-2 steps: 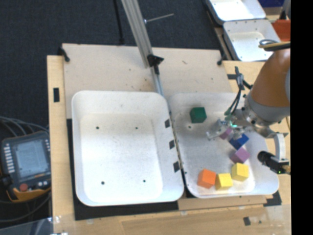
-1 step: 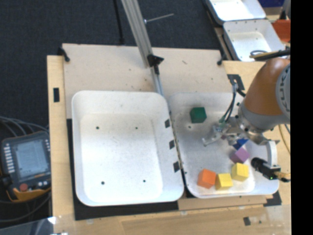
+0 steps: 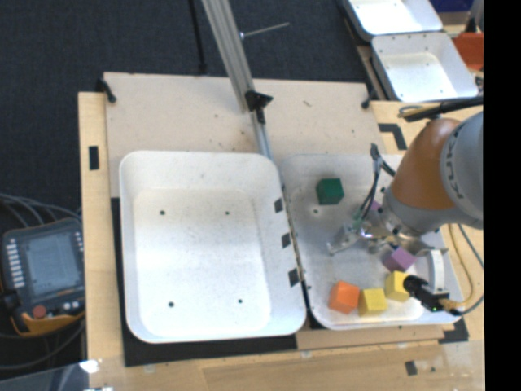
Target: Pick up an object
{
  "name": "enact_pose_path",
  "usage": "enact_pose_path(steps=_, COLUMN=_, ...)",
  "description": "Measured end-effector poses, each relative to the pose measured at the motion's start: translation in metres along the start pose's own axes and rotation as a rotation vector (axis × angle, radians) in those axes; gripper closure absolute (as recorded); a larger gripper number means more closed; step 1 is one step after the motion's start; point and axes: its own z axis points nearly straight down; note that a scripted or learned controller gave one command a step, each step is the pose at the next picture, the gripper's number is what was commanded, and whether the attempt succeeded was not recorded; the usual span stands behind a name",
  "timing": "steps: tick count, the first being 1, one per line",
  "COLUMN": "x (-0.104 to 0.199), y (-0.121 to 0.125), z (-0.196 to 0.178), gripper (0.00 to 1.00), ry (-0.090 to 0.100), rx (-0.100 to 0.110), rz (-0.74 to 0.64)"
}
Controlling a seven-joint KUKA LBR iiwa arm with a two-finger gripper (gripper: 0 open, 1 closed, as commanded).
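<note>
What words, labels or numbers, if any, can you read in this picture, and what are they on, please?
None can be read.
Handheld controller at the left: its screen and buttons are too blurred to read.
The blocks and the right bin carry no visible writing.

All the blocks lie in the right bin (image 3: 326,320). A green cube (image 3: 330,191) sits near its far wall; an orange cube (image 3: 344,297), two yellow cubes (image 3: 374,300) (image 3: 396,286) and a purple block (image 3: 399,259) cluster near its front wall.
</note>
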Motion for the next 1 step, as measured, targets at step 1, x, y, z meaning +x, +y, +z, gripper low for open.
enact_pose_path(steps=1, x=-0.0011, y=0.0022, z=-0.0142, gripper=1.00, ry=0.000, rx=-0.009, rz=0.007)
